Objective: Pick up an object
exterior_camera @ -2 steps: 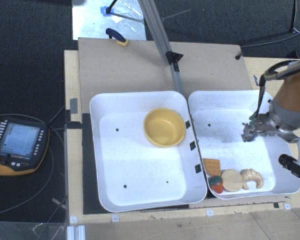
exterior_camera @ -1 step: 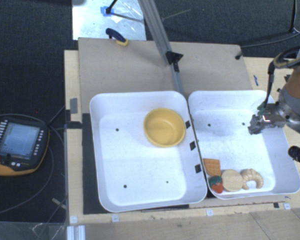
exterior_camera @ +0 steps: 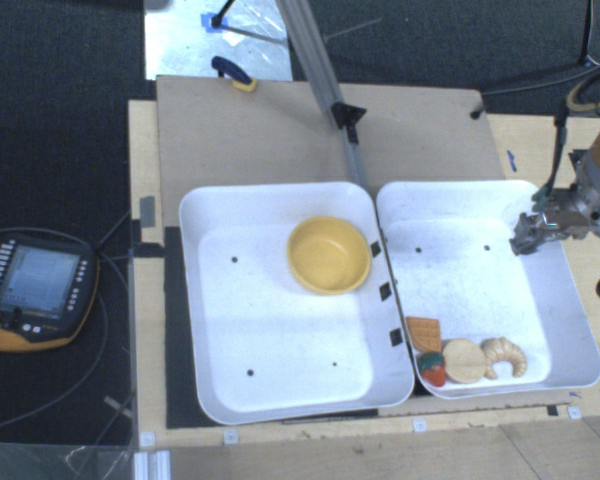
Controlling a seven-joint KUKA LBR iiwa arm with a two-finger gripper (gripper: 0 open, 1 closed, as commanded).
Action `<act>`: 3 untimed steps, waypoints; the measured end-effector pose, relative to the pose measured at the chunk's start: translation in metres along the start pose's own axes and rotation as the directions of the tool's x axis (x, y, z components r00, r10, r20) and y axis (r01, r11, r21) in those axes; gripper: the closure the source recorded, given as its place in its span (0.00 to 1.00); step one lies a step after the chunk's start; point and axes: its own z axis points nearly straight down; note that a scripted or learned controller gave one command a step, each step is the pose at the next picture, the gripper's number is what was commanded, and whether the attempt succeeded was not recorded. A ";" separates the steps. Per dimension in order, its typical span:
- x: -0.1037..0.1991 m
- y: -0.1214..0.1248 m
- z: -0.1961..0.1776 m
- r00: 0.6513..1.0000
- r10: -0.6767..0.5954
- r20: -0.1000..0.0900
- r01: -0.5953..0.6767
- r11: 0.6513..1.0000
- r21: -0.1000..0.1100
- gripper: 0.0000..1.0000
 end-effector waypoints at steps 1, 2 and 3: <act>0.053 0.000 0.010 1.000 -0.004 -0.002 0.004 1.000 0.004 1.00; 0.104 -0.015 0.020 1.000 -0.003 -0.002 0.003 1.000 0.005 1.00; 0.152 -0.016 0.013 1.000 -0.004 -0.002 0.004 1.000 0.003 1.00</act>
